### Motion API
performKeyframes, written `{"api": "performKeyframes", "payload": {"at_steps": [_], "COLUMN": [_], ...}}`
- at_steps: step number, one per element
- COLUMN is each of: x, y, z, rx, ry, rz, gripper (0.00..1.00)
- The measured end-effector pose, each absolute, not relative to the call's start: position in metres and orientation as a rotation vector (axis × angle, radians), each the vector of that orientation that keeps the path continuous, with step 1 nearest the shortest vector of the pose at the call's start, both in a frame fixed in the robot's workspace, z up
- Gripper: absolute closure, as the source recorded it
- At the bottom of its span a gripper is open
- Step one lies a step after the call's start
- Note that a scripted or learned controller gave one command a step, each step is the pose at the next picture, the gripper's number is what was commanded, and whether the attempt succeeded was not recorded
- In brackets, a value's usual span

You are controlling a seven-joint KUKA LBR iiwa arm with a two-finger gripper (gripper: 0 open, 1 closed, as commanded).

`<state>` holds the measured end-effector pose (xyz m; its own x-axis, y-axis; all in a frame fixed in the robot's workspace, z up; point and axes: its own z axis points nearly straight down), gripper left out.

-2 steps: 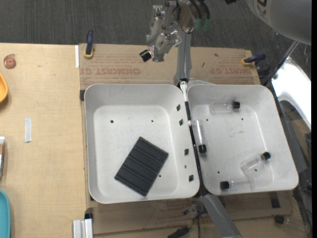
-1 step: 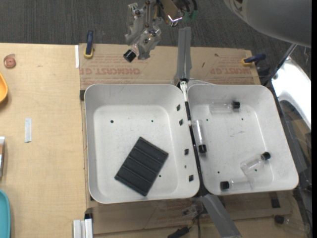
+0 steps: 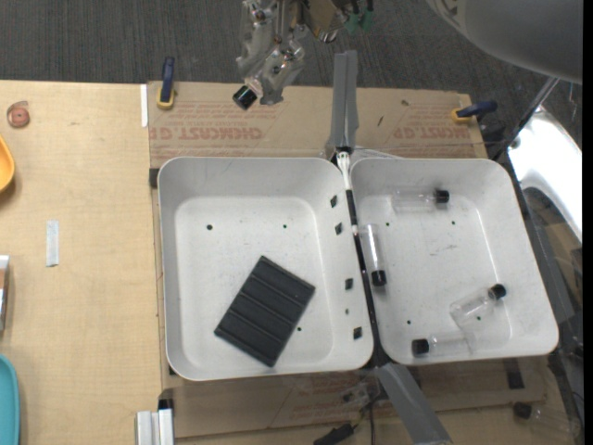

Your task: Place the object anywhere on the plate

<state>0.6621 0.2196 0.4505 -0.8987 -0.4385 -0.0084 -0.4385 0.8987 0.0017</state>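
Observation:
A black ribbed rectangular plate (image 3: 266, 310) lies flat and turned at an angle in the front middle of the left bin (image 3: 185, 248). Several clear tubes with black caps lie in the right bin (image 3: 519, 248): one at the back (image 3: 417, 198), one along the left wall (image 3: 371, 253), one at the front right (image 3: 477, 306) and one along the front wall (image 3: 445, 344). My gripper (image 3: 264, 68) hangs high beyond the back edge of the left bin, over the cardboard and far from the plate and the tubes. I see nothing clearly held in it.
A grey metal bar (image 3: 345, 100) runs back from the seam between the bins. Blue-and-yellow clamps (image 3: 167, 83) (image 3: 473, 111) pin the cardboard sheet at its back corners. A wooden table (image 3: 74, 248) with small items lies to the left.

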Motion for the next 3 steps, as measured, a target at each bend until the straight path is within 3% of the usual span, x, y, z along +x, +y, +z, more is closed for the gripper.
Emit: {"api": "performKeyframes", "payload": {"at_steps": [1,2,3], "x": [0.66,0.662,0.612], "y": [0.228,0.226,0.19], "z": [0.428,0.437,0.314], "rx": [-1.804,-1.791,-2.067], "ry": [2.569,2.572,2.363], "rz": [0.004,0.007,0.002], "gripper": [1.0,1.0,1.0]}}
